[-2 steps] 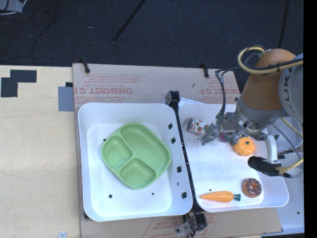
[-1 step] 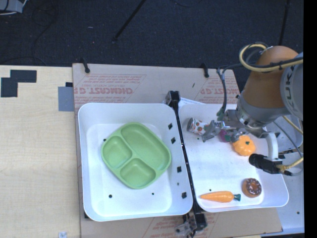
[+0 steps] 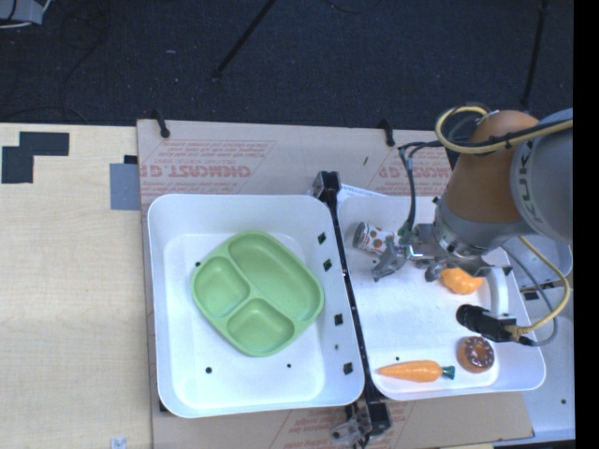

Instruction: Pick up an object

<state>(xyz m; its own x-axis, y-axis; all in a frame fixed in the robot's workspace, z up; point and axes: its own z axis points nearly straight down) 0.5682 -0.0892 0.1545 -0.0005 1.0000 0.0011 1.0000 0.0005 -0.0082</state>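
Objects lie scattered in the right bin (image 3: 524,382); none is gripped. The gripper (image 3: 387,266) hangs spread and should be centred over the carrot (image 3: 410,371) before closing.

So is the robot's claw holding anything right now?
Gripper: over the right bin, open or closed cannot be told; nothing visibly held.

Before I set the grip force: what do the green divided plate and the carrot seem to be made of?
The green divided plate looks like moulded plastic with a dull, even sheen: one flat colour, rounded compartment walls. The carrot looks like a toy, probably plastic or rubber: uniform orange, smooth, with a small green tip. Whether it is hard or soft cannot be told from this view.
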